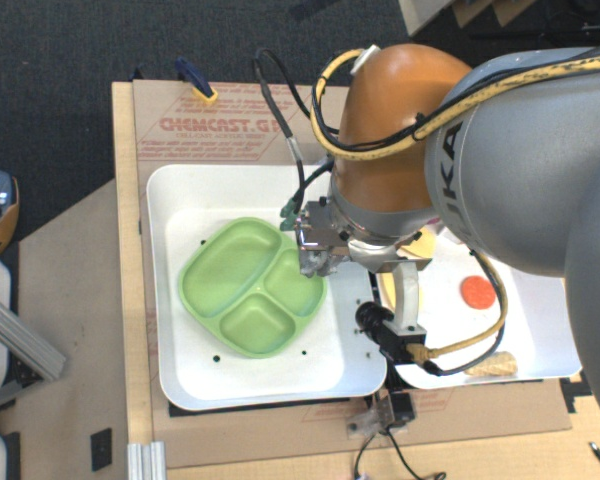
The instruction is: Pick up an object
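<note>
Hovering at green tray [242,286] rim, tool [312,258] state unclear; cardboard [220,124] reads "CHEMCAST", arm [520,168] "KU".

brown cardboard surface [140,268] with red lettering; two white bins on it, left bin [165,268], right bin [540,353]

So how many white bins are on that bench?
2. The left bin holds a green plate; the right bin, partly behind the arm, holds an orange disc. The arm may hide other things there.
</note>
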Robot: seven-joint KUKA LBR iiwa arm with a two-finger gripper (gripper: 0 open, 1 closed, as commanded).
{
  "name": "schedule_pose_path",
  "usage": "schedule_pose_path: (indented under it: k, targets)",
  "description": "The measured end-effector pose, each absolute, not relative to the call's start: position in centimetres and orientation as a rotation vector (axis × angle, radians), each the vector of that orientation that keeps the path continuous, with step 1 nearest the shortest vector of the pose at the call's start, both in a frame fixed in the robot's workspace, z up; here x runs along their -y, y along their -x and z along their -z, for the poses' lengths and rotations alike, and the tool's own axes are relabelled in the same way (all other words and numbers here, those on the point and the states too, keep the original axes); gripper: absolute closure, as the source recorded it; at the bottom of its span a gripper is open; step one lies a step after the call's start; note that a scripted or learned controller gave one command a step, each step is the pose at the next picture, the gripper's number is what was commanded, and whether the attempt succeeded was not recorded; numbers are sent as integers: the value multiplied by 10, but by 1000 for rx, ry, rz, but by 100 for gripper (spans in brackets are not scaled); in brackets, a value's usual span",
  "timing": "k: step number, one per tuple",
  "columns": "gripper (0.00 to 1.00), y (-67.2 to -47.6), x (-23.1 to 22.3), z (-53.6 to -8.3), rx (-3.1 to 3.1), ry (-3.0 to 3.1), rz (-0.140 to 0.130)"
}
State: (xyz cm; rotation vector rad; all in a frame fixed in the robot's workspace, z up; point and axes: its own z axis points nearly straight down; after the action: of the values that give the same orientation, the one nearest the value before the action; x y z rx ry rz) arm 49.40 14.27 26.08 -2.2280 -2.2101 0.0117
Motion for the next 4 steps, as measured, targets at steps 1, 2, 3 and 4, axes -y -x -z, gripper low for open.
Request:
schedule_pose_path:
  k: [1, 2, 3, 4]
  targets:
    - [100, -522, -226, -200, 2227, 2211, -3]
    - [100, -509, -213, -241, 2222, 2222, 4]
    - [100, -478, -226, -272, 2225, 2217, 4]
    - [100, -478, -224, -241, 2218, 2220, -8]
